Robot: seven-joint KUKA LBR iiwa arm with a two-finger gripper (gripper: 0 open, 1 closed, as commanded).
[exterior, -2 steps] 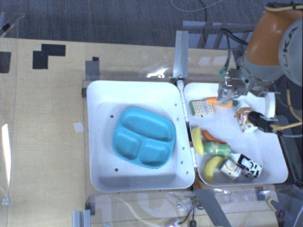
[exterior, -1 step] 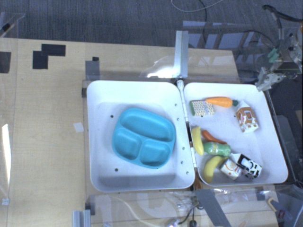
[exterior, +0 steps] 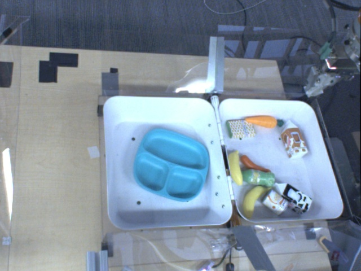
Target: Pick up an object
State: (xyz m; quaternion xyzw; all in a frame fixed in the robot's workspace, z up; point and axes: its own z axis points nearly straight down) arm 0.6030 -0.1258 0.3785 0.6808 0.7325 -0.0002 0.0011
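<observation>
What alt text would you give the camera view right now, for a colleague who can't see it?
Two white bins sit side by side: the left bin holds a blue divided plate, and the right bin holds toy food, including a carrot and two bananas. The gripper hangs beyond the right bin's far corner.

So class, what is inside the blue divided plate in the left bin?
The blue divided plate in the left bin shows three bare compartments with nothing in them. What lies beneath the plate is covered.

Robotics lab, two white bins (exterior: 113,151) on wooden bench (exterior: 51,168), loose cable (exterior: 237,4), grey carpet (exterior: 113,16)
</observation>
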